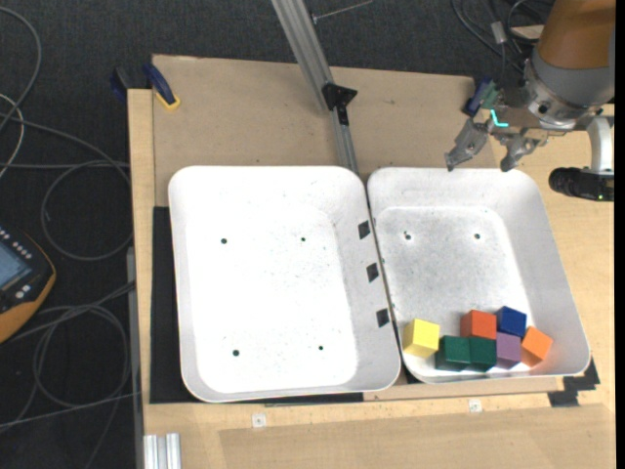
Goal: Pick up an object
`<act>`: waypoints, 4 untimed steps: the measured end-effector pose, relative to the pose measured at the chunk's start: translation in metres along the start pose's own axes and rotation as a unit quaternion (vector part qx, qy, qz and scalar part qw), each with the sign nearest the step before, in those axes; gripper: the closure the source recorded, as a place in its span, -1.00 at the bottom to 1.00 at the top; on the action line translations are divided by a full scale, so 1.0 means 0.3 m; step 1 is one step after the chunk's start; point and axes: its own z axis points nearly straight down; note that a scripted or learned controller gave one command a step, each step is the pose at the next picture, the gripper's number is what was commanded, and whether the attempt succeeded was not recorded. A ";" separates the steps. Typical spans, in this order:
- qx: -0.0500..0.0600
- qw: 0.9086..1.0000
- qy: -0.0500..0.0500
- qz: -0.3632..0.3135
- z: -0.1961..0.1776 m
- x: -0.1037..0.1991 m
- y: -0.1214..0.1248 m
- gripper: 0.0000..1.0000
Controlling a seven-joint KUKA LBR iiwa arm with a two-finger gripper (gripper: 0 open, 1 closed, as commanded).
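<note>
Several small blocks lie bunched at the near edge of the right bin (527,213): a yellow block (423,336), a green block (465,352), a red-orange block (479,322), a blue block (512,319), a purple block (508,348) and an orange block (536,343). My gripper (482,158) hangs above the far rim of the right bin, well away from the blocks. Its two fingers are spread open with nothing between them.
The left bin (186,262) lies beside the right one, with dark clips along the seam between them. A slanted metal pole (311,52) rises behind the bins. Cables trail over the floor at left, and a black fixture (586,182) sits at the right.
</note>
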 end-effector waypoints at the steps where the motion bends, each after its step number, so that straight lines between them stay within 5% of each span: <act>1: -0.002 1.000 -0.001 -0.001 -0.009 0.000 0.002 -1.00; 4: 0.001 1.000 0.000 0.000 0.577 0.023 -0.045 -1.00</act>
